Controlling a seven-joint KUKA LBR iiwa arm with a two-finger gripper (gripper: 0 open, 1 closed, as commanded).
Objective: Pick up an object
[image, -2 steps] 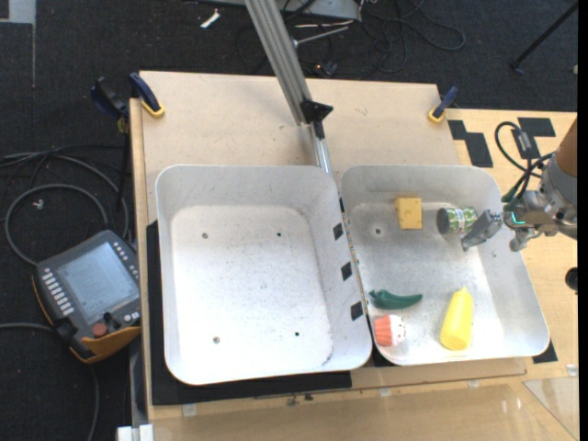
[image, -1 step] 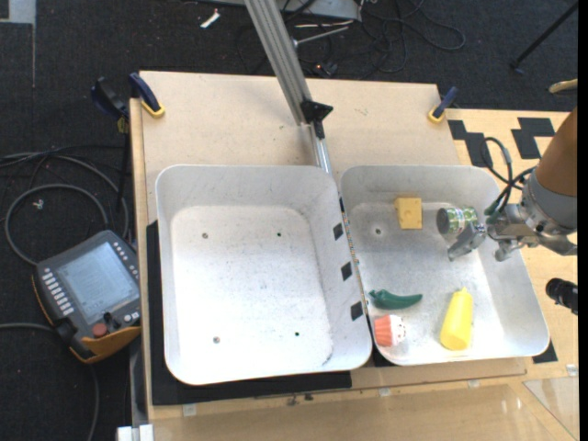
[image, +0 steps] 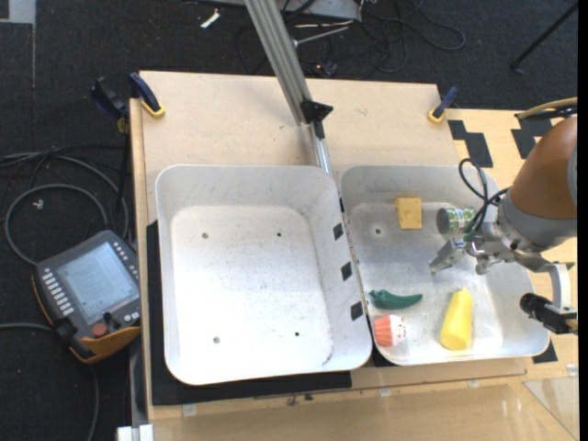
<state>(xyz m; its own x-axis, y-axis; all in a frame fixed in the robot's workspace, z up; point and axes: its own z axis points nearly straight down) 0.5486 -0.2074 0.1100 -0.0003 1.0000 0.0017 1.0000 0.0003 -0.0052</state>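
The gripper hangs just above the yellow bottle, apparently open and empty; the pick is not yet made.

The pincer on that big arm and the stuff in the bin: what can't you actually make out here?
- Pincer, camera view: small and blurred, so open or shut cannot be told.
- Green-labelled can: partly covered by the arm's wrist and cable.
- Arm: cut off by the right edge.
- Small red and white object: too small to identify.
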